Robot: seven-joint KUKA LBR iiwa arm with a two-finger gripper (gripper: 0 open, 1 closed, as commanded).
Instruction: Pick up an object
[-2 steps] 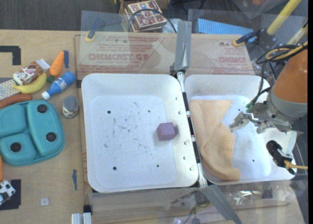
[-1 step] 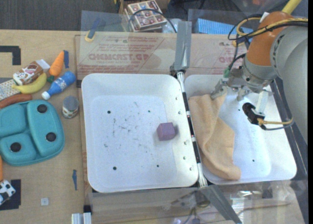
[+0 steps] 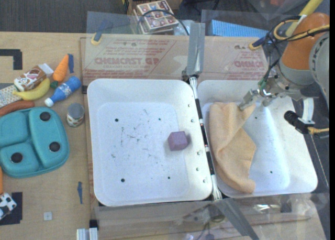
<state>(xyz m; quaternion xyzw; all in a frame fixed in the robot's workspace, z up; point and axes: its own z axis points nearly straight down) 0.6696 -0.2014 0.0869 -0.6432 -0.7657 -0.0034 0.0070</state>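
A small purple cube [image 3: 178, 140] lies alone in the left white bin [image 3: 104, 97], right of its middle. A peach cloth [image 3: 232, 147] lies crumpled along the left side of the right white bin [image 3: 293, 165], running from the bin's top left to its near edge. My gripper [image 3: 256, 100] hangs over the right bin's far side, at the cloth's upper right corner. The cloth's corner reaches up to the gripper's tip, and I cannot make out whether it is pinched. The grey arm with its orange band [image 3: 306, 32] comes in from the upper right.
Toys lie on the bench left of the bins: a teal tray [image 3: 31, 142], a banana [image 3: 31, 91], a carrot [image 3: 62, 67], a blue bottle [image 3: 64, 91] and a small can [image 3: 75, 114]. Cardboard boxes [image 3: 154, 3] stand behind the bins. A black cable [image 3: 298, 121] hangs near the right bin's edge.
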